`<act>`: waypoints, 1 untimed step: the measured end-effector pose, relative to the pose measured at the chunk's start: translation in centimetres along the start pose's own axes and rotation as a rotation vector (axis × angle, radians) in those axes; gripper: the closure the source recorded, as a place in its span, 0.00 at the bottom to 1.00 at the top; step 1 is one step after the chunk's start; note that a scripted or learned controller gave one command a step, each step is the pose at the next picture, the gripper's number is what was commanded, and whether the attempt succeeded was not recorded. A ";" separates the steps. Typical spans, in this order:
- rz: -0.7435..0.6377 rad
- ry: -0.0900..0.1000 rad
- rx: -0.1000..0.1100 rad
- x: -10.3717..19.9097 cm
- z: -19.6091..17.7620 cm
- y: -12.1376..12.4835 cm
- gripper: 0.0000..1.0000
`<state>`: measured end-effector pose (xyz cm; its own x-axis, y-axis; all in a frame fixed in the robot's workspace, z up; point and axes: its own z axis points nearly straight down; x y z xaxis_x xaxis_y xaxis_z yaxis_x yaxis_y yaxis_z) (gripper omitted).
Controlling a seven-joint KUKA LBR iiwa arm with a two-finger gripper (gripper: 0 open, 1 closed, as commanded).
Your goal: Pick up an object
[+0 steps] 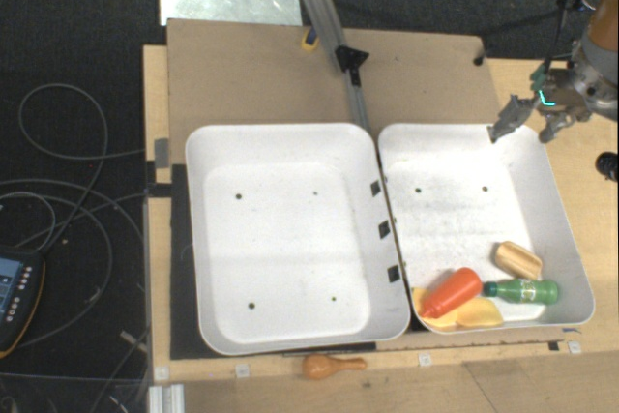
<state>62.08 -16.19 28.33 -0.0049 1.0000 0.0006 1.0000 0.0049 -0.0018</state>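
Pincer: my pincer [529, 119] hangs over the far right corner of the right bin [455, 208], fingers spread wide with nothing between them.
Targets: everything I could lift sits bunched in that bin's near right corner, well apart from the pincer: an orange carrot-like piece [451, 291], a green bottle [522, 290], a tan bread-like block [517, 257] and a yellow piece [476, 313] under the carrot.
Left bin: I see bare white floor in the left bin [285, 237].
Stray: a small orange gourd [332, 365] lies on the bench [416, 73], just outside the bins.
Best pick: I judge the tan block easiest, since it stands slightly apart.
Approach: I'd travel toward the near corner, straddle the block across its short side, then descend.
Risk: the bin wall and crowded neighbours may deflect a finger.
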 end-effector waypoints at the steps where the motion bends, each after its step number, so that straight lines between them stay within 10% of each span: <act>1: -0.002 -0.001 -0.003 0.0 -0.2 0.1 0.00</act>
<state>62.14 -16.18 28.55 -0.0066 1.0000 -0.0007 1.0000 0.0066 0.0016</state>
